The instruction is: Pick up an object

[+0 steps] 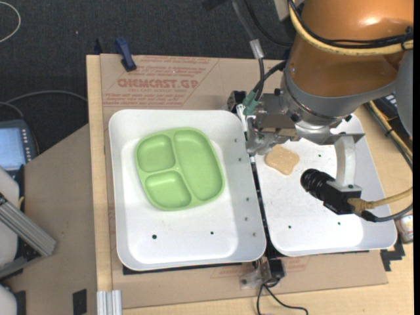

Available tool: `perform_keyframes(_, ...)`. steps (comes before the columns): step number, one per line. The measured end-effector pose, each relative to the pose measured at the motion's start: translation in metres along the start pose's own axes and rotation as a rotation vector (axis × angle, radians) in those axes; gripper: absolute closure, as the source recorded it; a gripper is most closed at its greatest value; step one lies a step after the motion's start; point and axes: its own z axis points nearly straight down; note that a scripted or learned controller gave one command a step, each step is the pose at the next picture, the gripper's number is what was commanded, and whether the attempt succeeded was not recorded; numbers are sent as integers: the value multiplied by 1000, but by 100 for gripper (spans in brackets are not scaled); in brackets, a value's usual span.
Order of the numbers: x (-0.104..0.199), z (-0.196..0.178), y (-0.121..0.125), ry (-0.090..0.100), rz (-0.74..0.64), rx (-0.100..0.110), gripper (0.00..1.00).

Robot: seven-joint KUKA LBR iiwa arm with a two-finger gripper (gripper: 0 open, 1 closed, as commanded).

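Observation:
A tan, bread-slice-shaped piece (282,160) lies flat in the right white bin (315,241), near its upper left corner. My gripper (264,135) hangs just above and to the left of it, over the bin's left wall, under the big grey and orange arm (348,38). The arm's body covers most of the gripper. I see nothing held in the gripper.
The left white bin (131,235) holds a green plate (178,169) with three compartments. Both bins rest on a cardboard sheet (164,77) with a blue clip (125,53) at its back left. Cables run behind the arm.

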Motion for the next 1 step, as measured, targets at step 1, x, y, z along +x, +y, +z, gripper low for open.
perform_keyframes(1,-45,-124,1,-1,11,-10,100)
